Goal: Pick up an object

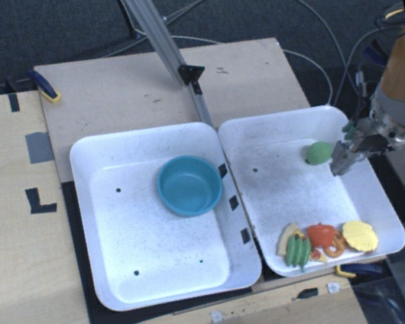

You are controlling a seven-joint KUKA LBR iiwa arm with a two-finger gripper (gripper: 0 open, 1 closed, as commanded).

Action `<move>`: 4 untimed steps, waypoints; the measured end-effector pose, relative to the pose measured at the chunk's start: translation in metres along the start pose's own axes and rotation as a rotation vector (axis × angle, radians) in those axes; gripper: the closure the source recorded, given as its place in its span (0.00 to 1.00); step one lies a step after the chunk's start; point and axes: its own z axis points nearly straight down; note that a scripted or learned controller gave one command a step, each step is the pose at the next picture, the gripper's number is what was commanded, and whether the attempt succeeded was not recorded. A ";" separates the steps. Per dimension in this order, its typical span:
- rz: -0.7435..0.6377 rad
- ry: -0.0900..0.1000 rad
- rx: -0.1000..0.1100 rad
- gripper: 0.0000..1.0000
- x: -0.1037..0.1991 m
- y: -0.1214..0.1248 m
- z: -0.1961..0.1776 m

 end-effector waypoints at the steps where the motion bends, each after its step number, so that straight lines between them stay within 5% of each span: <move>1: 0.000 0.000 0.000 1.00 0.048 0.013 0.000; 4: 0.000 0.000 0.001 1.00 0.198 0.086 0.025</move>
